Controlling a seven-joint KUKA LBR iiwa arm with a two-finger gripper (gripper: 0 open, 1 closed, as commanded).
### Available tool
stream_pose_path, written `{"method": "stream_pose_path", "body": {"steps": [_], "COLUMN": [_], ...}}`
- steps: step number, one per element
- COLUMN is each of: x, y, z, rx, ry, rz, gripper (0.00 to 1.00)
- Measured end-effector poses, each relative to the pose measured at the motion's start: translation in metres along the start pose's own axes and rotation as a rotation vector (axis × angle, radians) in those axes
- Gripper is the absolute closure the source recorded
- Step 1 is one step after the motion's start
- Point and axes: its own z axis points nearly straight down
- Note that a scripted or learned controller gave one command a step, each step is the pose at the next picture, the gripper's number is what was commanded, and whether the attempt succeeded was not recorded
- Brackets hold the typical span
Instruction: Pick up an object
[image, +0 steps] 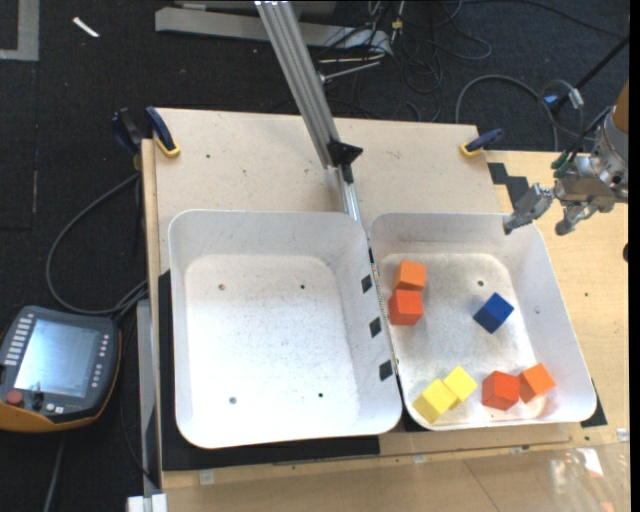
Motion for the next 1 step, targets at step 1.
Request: {"method": "stream_pose_path", "body": {"steps": [1], "x": [-0.0220], "y": [-0.0183], "z": [0.1474], "rx": [0.007], "ry": [0.003], "rz": [0.005], "gripper": [0.00]}}
